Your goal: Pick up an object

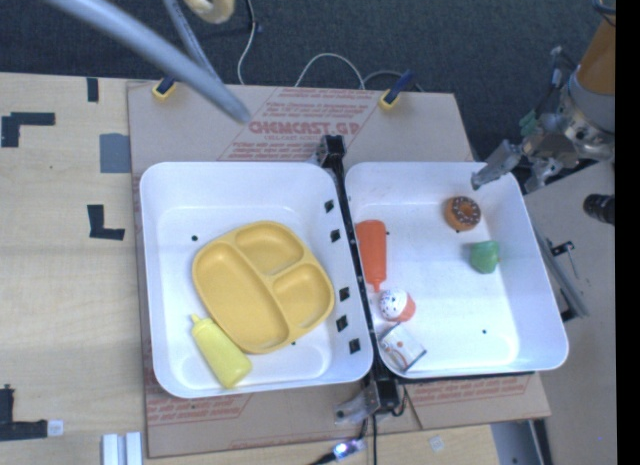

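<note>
Grey two-finger gripper [520,160] above right white bin [520,348] far-right corner, grip state unclear; round brown doughnut-like object [462,213] near.

A yellow divided plate [264,284] and yellow bottle [220,350] in one white bin [160,253]; an orange carrot [372,251], brown doughnut [463,213], green block [485,256].

A round brown doughnut [462,213] lies flat near the back of the right bin [520,348], just beside a green block [485,256].
</note>
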`<state>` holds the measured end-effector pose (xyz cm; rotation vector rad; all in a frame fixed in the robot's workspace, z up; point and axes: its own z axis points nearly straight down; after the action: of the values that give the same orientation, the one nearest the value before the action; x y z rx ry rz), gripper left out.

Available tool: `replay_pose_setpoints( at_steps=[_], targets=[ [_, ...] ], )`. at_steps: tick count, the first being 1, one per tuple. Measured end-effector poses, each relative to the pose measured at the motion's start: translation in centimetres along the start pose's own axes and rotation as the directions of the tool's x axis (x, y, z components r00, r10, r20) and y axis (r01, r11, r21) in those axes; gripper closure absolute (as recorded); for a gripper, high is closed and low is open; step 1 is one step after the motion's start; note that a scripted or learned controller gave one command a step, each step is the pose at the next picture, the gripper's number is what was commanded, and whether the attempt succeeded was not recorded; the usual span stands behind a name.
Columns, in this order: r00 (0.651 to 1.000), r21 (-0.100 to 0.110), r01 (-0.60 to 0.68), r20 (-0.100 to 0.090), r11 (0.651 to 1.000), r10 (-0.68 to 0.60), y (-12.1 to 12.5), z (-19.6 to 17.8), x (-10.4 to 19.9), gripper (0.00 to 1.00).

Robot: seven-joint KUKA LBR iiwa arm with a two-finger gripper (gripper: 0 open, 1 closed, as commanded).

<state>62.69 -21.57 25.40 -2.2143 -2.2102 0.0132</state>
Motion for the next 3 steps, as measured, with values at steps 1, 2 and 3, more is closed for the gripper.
replay_pose_setpoints(
  at_steps=[1, 2, 3],
  targets=[
    [1.000, -0.010, 0.003, 0.002, 1.000, -0.003, 0.2, -0.6, 0.1, 0.00],
    [1.000, -0.003, 0.003, 0.001, 1.000, -0.003, 0.1, 6.2, 0.2, 0.00],
    [1.000, -0.003, 0.004, 0.001, 1.000, -0.004, 0.2, 13.0, 0.6, 0.00]
  ],
)
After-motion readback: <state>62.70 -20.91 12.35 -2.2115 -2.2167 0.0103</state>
